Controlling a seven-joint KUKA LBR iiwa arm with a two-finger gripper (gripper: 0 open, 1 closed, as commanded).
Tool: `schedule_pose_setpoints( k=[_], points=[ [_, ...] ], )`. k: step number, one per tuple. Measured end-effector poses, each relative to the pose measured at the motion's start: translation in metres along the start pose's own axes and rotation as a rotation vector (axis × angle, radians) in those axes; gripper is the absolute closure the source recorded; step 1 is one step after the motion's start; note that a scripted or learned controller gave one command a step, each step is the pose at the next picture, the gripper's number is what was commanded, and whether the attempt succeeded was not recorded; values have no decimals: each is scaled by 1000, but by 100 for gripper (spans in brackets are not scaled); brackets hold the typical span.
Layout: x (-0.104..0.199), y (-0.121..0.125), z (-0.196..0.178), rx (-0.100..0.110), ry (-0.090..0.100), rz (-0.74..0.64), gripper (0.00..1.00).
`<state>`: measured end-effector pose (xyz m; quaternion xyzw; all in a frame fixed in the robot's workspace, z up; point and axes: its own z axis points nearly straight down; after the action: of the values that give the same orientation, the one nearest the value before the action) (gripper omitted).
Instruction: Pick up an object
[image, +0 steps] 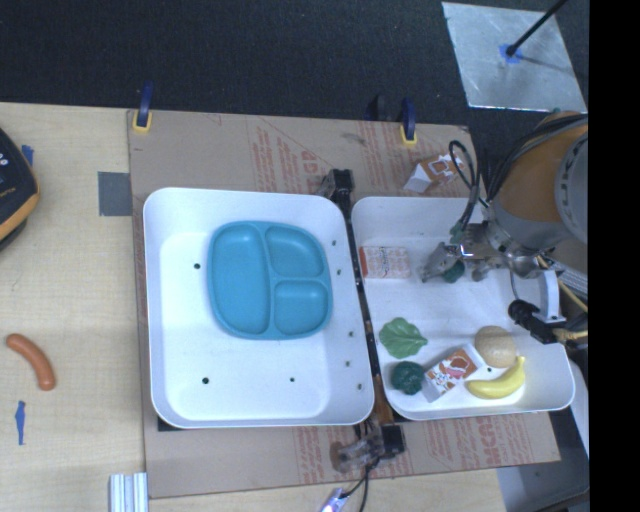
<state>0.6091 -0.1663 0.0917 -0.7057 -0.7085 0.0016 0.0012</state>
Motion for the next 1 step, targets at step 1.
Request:
schedule_pose_setpoints(
  k=[1],
  points=[
    [-46, 27, -1, -3, 0, 2, 0]
  ],
)
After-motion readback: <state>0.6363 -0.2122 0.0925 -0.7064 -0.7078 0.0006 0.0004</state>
